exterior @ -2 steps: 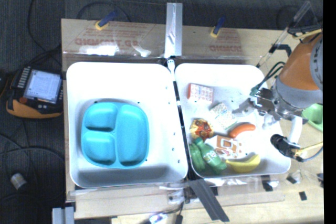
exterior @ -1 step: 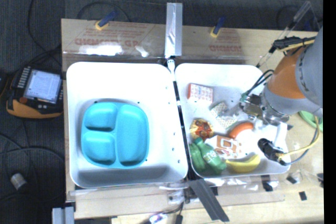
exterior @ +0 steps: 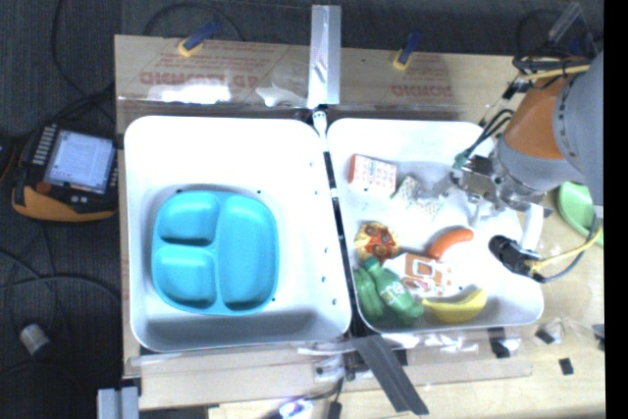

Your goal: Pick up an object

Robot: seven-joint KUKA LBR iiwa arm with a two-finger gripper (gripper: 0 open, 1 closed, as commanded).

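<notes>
Gripper (exterior: 488,183) sits low over the right side of the right bin (exterior: 432,130); its open or closed state cannot be determined. Nothing is seen held. Just left and nearer lies an orange carrot-like piece (exterior: 450,241), long axis running near-left to far-right. Nearer still lies a banana (exterior: 457,305), lengthwise left to right. The left bin (exterior: 147,144) holds a blue divided plate (exterior: 215,250).

Even overhead light, white bins (exterior: 294,137) slightly blown out, soft shadows, mild overall blur, dark floor (exterior: 59,34) muddy.
</notes>
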